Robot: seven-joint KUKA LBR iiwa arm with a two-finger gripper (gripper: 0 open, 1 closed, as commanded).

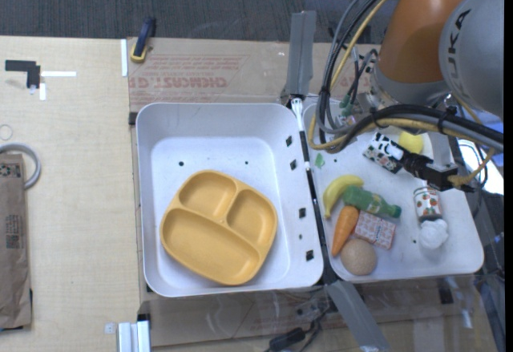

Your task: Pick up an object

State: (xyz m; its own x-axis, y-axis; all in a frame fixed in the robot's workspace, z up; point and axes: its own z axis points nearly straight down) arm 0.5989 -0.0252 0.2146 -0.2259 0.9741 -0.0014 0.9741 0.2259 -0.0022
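Up top, the arm (449,30) hangs over the right bin (473,250); whether it grips anything, I cannot tell. Banana (340,189), carrot (345,228), green bottle (371,202), and a small jar (426,202) lie in that bin. Left bin (160,142) holds a yellow tray (219,226).

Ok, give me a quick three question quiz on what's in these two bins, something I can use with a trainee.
1. True or false: the yellow divided plate lies in the left bin.
2. Which item lies directly beside the banana in the right bin? A) green bottle B) blue mug C) metal spoon
3. Fill in: the carrot is coloured ____.

Key: 1 true; 2 A; 3 orange.
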